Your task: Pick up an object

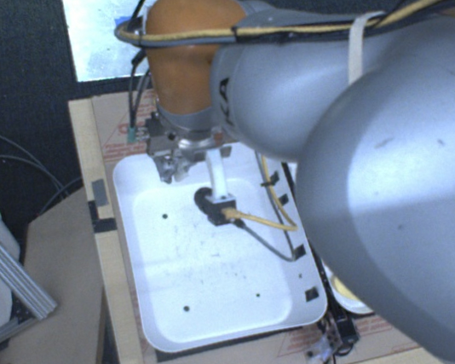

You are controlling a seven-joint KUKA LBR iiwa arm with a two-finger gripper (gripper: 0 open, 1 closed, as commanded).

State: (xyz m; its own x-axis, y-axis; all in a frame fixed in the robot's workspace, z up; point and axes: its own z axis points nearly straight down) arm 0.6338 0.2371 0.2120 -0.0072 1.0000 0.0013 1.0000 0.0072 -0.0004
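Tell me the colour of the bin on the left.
The bin is white, clearest in the camera view.

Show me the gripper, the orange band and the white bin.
gripper (172, 174), camera view, its lower tip
orange band (183, 46), camera view, middle of its dome
white bin (202, 285), camera view, bare floor near the front

Dark speckled floor (0, 59) w/ black cables (3, 130) at left; shiny pale sheet (103, 33) up top. Tan worktop (113, 274); aluminium strut (10, 274) slanting at left edge.
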